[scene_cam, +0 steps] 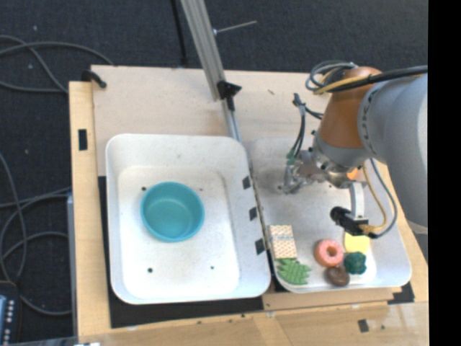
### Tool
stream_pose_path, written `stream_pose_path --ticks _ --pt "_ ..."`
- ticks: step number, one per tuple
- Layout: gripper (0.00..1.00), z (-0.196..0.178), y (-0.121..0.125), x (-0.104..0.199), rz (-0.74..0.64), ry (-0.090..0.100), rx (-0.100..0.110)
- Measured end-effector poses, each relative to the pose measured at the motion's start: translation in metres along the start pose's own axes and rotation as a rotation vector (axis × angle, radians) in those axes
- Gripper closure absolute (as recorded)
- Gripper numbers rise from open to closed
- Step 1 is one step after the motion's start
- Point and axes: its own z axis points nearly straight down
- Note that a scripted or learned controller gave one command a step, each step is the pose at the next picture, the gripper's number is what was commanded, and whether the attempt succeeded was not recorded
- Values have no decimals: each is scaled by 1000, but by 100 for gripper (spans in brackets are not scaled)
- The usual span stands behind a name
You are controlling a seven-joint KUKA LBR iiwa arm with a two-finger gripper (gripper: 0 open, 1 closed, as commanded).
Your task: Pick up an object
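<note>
So far I see nothing lifted. End effector (pixel 290 181) hangs over the right bin's (pixel 306 215) far-left part; its opening I cannot tell. Pink donut (pixel 330 251) lies at the near edge, well apart.

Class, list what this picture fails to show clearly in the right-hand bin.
Camera view:
1. Right bin: its right side is covered by the grey arm.
2. Tool: the wrist above hides what lies under it.
3. Yellow block: lower part hidden behind the dark green item.
4. Brown item: too small and blurred to identify.
</note>
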Motion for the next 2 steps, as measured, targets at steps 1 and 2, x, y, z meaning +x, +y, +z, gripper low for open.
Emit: stream_pose_path --ticks 1,2 --pt "100 -44 3 0 -5 1 -3" --pt "100 -88 7 1 -10 1 -3"
